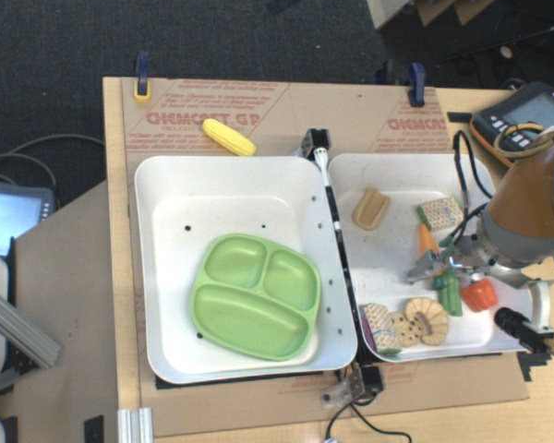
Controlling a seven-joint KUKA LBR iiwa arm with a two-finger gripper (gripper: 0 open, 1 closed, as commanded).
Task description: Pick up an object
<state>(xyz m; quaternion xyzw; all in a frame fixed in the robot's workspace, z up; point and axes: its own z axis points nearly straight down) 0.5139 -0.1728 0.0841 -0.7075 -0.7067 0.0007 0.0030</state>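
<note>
My gripper [439, 269] hangs low over the right bin [399, 175], in its right half. It sits among several small objects: an orange carrot piece [427, 238] just above it, a green piece [449, 294] just below it, and a red-orange piece [481, 294] to the lower right. The arm's wrist hides part of this cluster. Nothing can be made out as held. A tan block [370, 209] lies toward the bin's upper left. A patterned piece [440, 213] lies at the upper right.
A round tan disc with holes [426, 319] and a patterned wedge [380, 321] lie at the right bin's front edge. The left bin [166, 247] holds a green divided plate [256, 294]. A yellow corn cob [228, 137] lies on the board behind the bins.
</note>
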